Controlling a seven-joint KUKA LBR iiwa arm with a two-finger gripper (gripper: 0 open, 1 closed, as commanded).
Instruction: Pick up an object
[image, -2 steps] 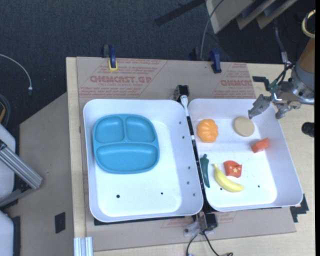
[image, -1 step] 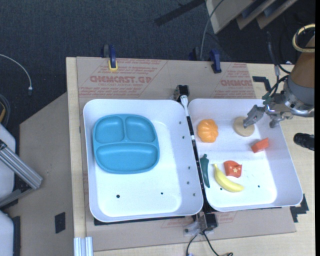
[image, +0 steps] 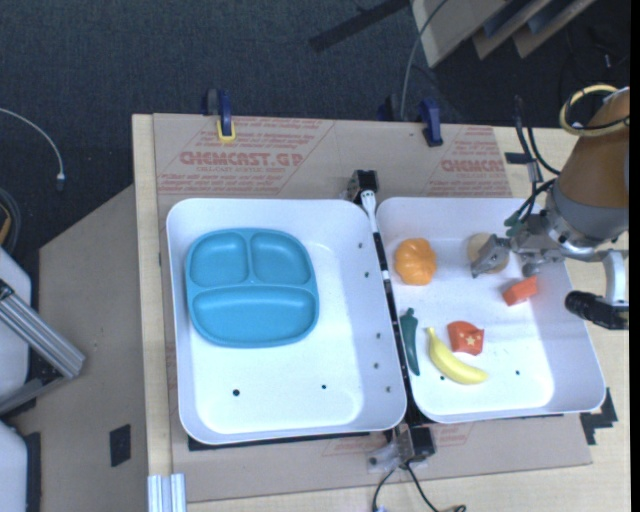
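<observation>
On the left sits a white bin (image: 200, 390). A blue plate (image: 252, 287) with three sections lies in it, toward the far left side. The rest of that bin's floor is bare white.

The two bins touch in the middle. A line of small black clips (image: 381, 275) runs along the place where they meet.

The right bin (image: 560, 395) holds the toys. Closest to the middle edge lies a thin dark green pepper (image: 409, 341). Just beside it is a yellow banana (image: 456, 362), lying on its side near the front. A small red strawberry (image: 466, 338) touches the top of the banana. Farther back sits an orange fruit (image: 415, 260), on its own, well apart from the banana.

Farther right lies a small orange-red piece (image: 520, 291). Just behind it is a tan and grey lump (image: 487, 252).

The gripper (image: 528, 243) comes in from the right, low over the back of the right bin, next to the tan lump. Its dark fingers are hard to make out, so I cannot tell if they are open or closed, or if they hold the lump. The grey arm with its orange band (image: 598, 170) stands over the bin's far right corner. Brown board (image: 300, 140) lies under both bins, held by blue clamps (image: 224, 108) at the back.
</observation>
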